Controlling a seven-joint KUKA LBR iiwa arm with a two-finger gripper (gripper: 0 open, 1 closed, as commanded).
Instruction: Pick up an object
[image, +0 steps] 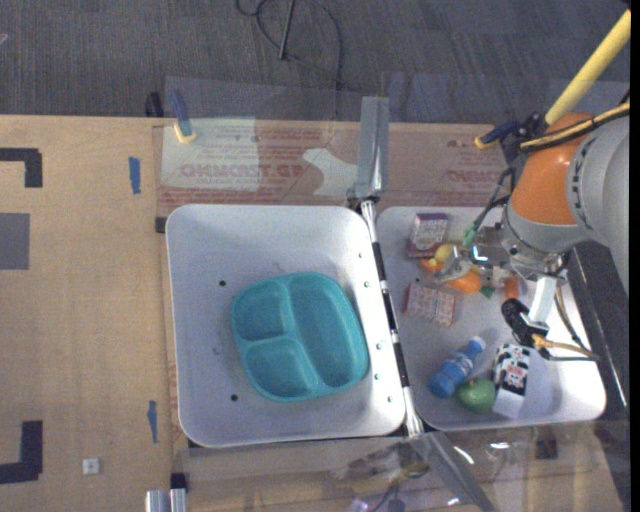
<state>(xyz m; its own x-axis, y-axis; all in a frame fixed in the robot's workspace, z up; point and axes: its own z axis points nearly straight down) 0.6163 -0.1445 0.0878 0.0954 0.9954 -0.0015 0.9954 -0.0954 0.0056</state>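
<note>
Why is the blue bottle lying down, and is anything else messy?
The blue bottle lies tipped on its side in the right bin, beside a green ball. The other small things there lie scattered at odd angles. The teal divided plate sits flat in the left bin. Nothing looks spilled or broken.

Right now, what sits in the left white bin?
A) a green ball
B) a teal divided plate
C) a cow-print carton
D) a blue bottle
B: the teal divided plate lies alone in the left bin, while the small items are in the right bin.
</note>
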